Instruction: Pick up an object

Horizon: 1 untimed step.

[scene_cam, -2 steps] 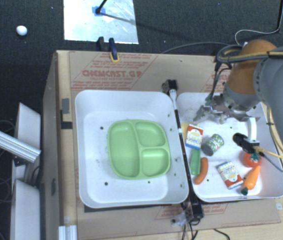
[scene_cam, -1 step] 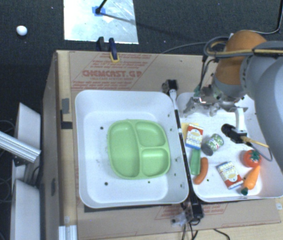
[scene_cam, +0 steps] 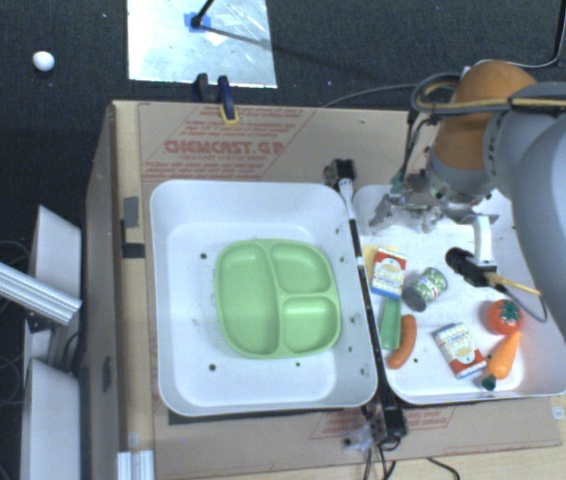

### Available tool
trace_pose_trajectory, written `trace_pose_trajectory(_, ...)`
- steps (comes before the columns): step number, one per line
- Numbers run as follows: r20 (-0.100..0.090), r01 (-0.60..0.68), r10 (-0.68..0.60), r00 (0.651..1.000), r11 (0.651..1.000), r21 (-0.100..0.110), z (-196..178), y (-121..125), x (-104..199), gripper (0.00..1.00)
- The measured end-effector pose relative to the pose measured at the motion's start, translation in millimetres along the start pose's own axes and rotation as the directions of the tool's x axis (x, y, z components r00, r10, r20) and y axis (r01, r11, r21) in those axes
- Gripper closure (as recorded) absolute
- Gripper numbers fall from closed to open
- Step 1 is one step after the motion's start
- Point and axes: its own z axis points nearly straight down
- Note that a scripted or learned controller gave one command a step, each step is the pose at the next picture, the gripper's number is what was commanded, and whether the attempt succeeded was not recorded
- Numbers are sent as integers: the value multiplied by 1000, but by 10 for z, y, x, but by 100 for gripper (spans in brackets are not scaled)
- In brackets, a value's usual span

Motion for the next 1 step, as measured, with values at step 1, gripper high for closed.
trace_pose_trajectory(1, 0, 2, -2, 1000, 1000, 0, 3, -1, 48, 0)
